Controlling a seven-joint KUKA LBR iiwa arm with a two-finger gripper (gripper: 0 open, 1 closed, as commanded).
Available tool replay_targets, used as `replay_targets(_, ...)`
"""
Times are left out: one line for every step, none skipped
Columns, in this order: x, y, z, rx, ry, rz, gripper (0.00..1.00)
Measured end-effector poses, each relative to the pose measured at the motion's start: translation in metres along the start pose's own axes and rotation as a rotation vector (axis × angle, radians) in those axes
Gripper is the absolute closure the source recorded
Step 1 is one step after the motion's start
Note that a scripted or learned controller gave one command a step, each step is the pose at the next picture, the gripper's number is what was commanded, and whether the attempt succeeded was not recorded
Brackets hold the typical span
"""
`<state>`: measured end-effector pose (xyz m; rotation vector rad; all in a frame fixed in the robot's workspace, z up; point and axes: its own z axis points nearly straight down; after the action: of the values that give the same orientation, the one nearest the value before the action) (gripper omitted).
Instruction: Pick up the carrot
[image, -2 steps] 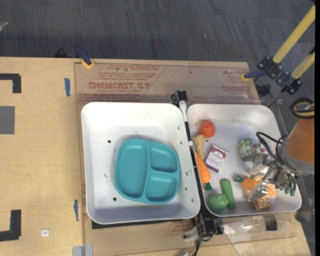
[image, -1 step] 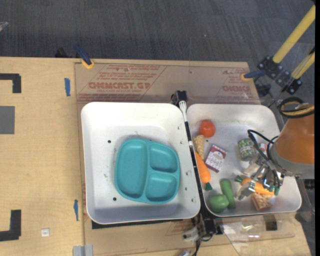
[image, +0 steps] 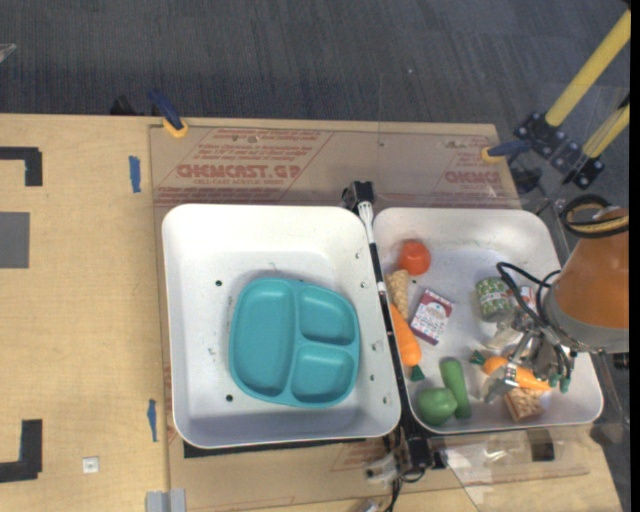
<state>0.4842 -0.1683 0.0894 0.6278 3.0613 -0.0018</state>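
From my seat I see the claw (image: 528, 362) low over the right bin (image: 560, 245), toward that bin's four o'clock corner, with the orange band of the arm (image: 598, 285) just above it at the frame's three o'clock side. Cables and small items crowd the tips, so I cannot tell how the claw is set, nor whether anything sits between its tips. Right at the claw lie a small orange piece (image: 524, 377) and a tan waffle-like piece (image: 521, 402). At its eleven o'clock sits a green-labelled can (image: 492, 297). At its nine o'clock stand a green pickle (image: 455, 385) and a green pepper (image: 435, 404). Further out at nine o'clock lies the carrot (image: 405, 340), along the right bin's left wall, tip pointing to five o'clock, well apart from the claw. Beside it is a small pink-and-white packet (image: 432, 315); at twelve o'clock from the carrot, a tomato (image: 414, 257). The left bin (image: 200, 250) holds a teal divided plate (image: 295, 340).
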Motion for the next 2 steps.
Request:
replay_targets(0.006, 0.017, 0.0, 0.0, -0.001, -0.375, 0.0)
replay_targets(0.002, 0.019, -0.013, -0.003, -0.014, -0.373, 1.0)
